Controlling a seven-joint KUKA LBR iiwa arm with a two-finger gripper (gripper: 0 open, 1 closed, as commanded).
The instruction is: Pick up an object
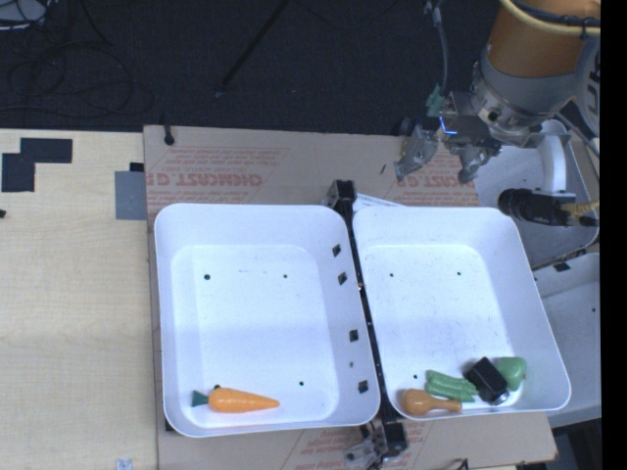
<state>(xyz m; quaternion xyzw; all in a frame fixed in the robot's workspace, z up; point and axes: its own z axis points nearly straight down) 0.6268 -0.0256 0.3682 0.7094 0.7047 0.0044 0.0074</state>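
Hovering above the far rim of the right bin (534, 292), end effector (441, 163) spread apart, gripping nothing; lying well below it, in the near corner of that bin: black block (487, 379), green pods (451, 386), tan gourd (428, 402); resting far to its lower left, in the left bin (167, 292), orange carrot (240, 399).

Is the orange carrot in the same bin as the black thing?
No, the carrot lies alone in the left bin, while the black thing is in the right bin.
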